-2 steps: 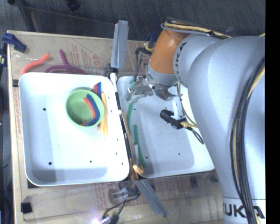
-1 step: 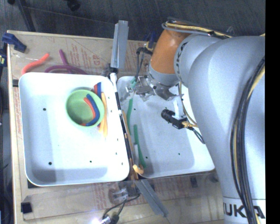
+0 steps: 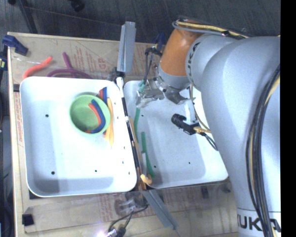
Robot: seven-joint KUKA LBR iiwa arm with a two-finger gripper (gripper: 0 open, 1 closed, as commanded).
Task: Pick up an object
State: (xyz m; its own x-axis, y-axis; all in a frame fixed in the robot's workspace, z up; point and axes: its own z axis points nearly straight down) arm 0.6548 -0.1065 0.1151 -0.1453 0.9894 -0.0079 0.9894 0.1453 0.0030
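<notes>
The arm's gripper point(image 3: 147, 94) sits low over the far left corner of the right bin point(image 3: 197, 172); whether it grips anything, I cannot tell. A green stick point(image 3: 144, 144) lies just near of it along the left wall, probably its target. A green bowl point(image 3: 89, 115) of coloured pieces rests in the left bin point(image 3: 49, 172).

Green bowl point(image 3: 89, 114) with coloured strips, upright in the left bin point(image 3: 49, 177).

Grey metal bar point(image 3: 126, 46) just up-view of the jaws; purple cord point(image 3: 69, 73) and orange tool point(image 3: 37, 67) well left, blue clamp point(image 3: 14, 43) farther still.
</notes>
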